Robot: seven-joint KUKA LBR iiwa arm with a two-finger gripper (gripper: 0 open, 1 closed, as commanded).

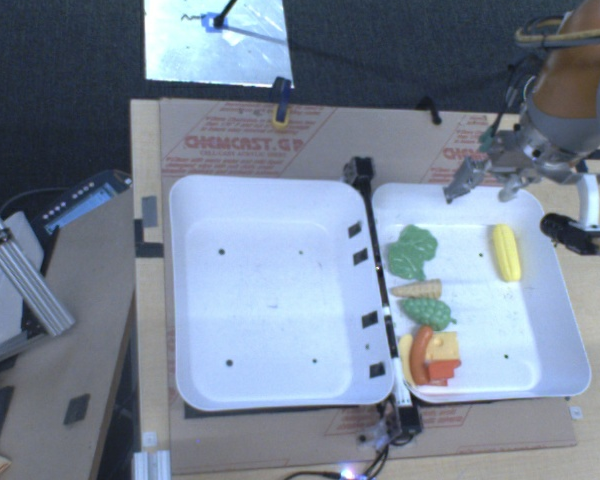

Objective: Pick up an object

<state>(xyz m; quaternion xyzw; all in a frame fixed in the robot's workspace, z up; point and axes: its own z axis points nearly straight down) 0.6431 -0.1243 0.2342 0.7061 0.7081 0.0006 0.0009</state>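
- My gripper (488, 180) hangs over the back edge of the right bin (555, 313), its two grey metal fingers (460, 187) spread apart with nothing between them.
- Behind it my wrist is a rounded grey housing with an orange band (578, 63), and black cables loop around it.
- The right bin is a shallow tray of smooth white plastic with rounded corners and a raised rim.
- A yellow toy corn cob (506, 252) lies near the back right of this bin, long, blunt-ended and glossy; it is the object nearest my fingers, below them and apart from them.
- A leafy green toy vegetable (412, 251) with a lumpy, ruffled outline sits by the left wall of the bin.
- Just below it lies a pale tan cone-shaped piece (419, 289), pointing left.
- A second, bumpy green toy piece (427, 314) lies just under the cone.
- At the front left corner a cluster of red, orange and yellow toy pieces (432, 356) rests together, blocky and smooth.
- The left bin (195, 203) is the same white plastic, its floor dotted with a few small dark marks.
- Both bins rest on a flat sheet of brown cardboard (310, 133) with red printed lettering.
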